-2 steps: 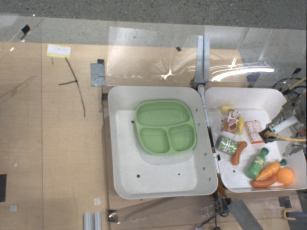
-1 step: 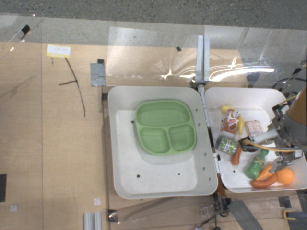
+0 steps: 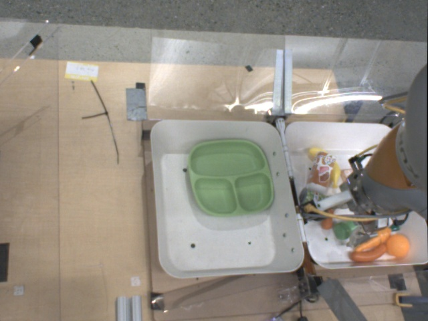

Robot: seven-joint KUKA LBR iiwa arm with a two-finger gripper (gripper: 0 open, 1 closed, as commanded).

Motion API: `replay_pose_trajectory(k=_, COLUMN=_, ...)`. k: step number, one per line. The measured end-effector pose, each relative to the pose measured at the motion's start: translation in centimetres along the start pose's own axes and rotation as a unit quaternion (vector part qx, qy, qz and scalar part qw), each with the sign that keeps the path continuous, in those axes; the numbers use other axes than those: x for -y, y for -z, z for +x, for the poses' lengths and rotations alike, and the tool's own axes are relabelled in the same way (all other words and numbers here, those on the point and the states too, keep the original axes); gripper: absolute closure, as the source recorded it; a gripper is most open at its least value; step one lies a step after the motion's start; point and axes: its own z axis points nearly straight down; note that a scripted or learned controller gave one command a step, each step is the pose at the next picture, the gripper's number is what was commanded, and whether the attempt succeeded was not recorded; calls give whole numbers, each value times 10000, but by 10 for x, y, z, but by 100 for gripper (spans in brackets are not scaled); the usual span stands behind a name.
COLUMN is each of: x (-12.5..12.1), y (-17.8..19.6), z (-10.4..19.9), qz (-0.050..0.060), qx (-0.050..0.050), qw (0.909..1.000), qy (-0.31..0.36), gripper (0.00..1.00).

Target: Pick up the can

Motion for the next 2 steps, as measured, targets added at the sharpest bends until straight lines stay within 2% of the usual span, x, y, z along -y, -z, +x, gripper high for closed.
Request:
replay_pose_trajectory(k=1, x=-1, y=9, z=1, qz=-4, qx=-4, qw=10000, qy=35, gripper=100)
replay_pose_trajectory(k=2, x=0, y=152, z=3, qz=7, qx=19, qw=10000, qy=79, gripper=100)
